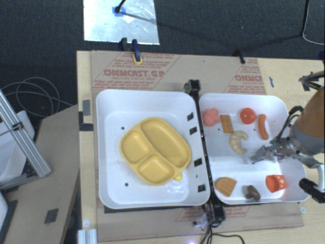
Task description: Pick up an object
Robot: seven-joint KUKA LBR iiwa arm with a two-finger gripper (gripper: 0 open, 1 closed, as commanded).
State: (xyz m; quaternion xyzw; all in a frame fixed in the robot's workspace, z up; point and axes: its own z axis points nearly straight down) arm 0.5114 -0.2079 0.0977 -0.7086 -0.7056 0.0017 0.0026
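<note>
Camera view from above has my pincer [255, 158] hanging low over the right bin [284, 104], poking in from the right side with the grey arm [311, 123] behind it. From what I can see, the two fingers are spread a little at the tips and there's nothing between them, just white bin floor.

Closest thing to the tips is the croissant [237, 141], just up and to the left of them, near but not touching as far as I can tell. Farther up past that is a little tan cracker [226, 123], with a pink ball [210, 117] beside it on the far left. A red tomato [247, 116] and a sausage [262, 126] sit above the pincer, toward the top of the bin.

Below the pincer, toward the front wall, there's a wedge of bread [225, 186] down-left, a small brown mushroom-looking thing [251, 191] almost straight down, and a red fries box [275, 183] down-right, sitting under the arm side.

Way off to the left, across the divider, the left bin [109, 136] has a yellow divided plate [155, 150] lying in the middle, well apart from the pincer.
</note>
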